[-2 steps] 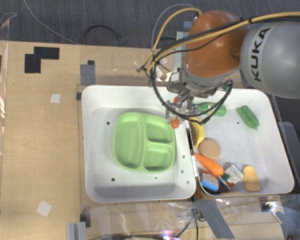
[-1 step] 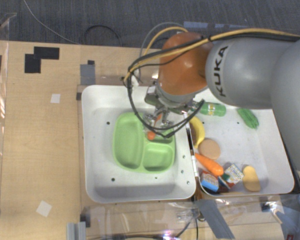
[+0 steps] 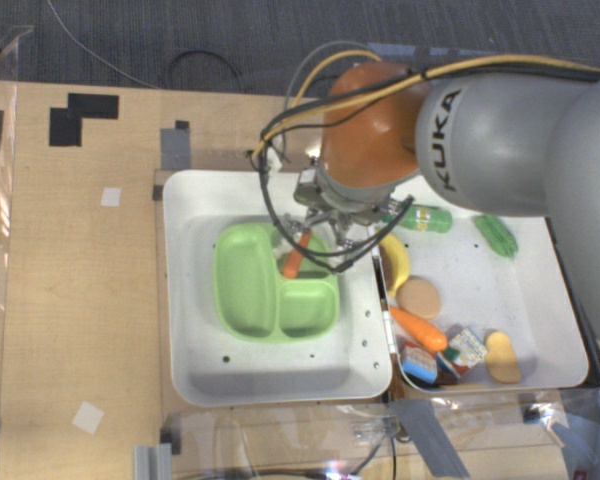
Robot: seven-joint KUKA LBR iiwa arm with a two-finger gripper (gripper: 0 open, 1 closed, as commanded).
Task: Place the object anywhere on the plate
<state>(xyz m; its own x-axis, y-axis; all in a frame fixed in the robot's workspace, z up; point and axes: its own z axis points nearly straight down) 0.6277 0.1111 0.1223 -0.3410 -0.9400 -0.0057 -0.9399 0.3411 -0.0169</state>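
A green divided plate (image 3: pixel 248 283) lies in the left white bin (image 3: pixel 195 363). My gripper (image 3: pixel 302 240) hangs over the plate's upper right corner, under the arm's orange band. A small orange carrot-like stick (image 3: pixel 292 262) slants down from between the fingers, and its lower end reaches the plate's divider. The gripper is shut on the stick's upper end. The wrist and cables hide the bin's far right corner.
The right bin (image 3: pixel 540 298) holds a banana (image 3: pixel 396 264), a green bottle (image 3: pixel 426 219), a green leafy piece (image 3: pixel 496 235), a tan round item (image 3: pixel 418 296), a larger carrot (image 3: pixel 421 330), a yellow lump (image 3: pixel 502 357) and small packets (image 3: pixel 467 346). The bins' shared wall runs just right of the plate.
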